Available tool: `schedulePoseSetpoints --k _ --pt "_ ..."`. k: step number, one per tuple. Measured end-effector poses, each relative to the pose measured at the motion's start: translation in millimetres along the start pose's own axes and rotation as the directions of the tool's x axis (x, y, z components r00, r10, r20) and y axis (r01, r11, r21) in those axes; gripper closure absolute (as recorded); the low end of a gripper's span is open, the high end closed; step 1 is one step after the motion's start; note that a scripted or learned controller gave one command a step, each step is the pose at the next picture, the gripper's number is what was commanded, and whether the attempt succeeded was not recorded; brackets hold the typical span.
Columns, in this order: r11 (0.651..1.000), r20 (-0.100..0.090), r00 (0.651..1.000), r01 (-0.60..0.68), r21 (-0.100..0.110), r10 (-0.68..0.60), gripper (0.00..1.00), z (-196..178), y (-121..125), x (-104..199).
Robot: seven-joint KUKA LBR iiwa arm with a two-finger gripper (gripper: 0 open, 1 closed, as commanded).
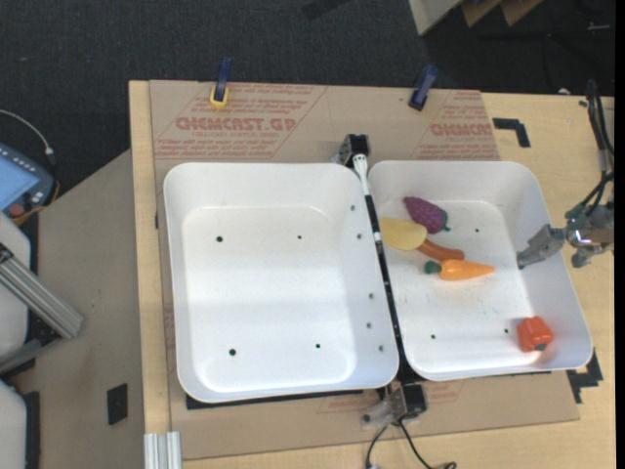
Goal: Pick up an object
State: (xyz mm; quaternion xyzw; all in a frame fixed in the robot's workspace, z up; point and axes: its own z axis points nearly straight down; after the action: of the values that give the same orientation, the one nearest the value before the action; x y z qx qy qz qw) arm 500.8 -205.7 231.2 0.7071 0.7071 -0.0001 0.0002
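Note:
The right white bin [547,198] holds several toy foods. A purple piece [426,212] lies near its back left, with a yellow piece [401,233] just in front of it. An orange carrot [463,271] lies near the middle, and a darker orange piece [441,252] touches its left end. A red-orange pepper [534,334] sits in the front right corner. My gripper [549,243] hangs over the bin's right rim, to the right of the carrot and apart from every piece. Nothing shows in its grasp.
The left white bin [186,262] stands beside the right one on a brown board [293,115]. Blue clamps [423,88] and a yellow-blue clamp [221,84] sit on the board's far edge. Cables [598,164] hang at the far right.

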Motion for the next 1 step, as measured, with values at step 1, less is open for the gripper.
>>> schedulePoseSetpoints --k 1 --pt "1.000 0.003 1.000 0.008 -0.012 -0.008 0.00 118.1 148.9 7.2"
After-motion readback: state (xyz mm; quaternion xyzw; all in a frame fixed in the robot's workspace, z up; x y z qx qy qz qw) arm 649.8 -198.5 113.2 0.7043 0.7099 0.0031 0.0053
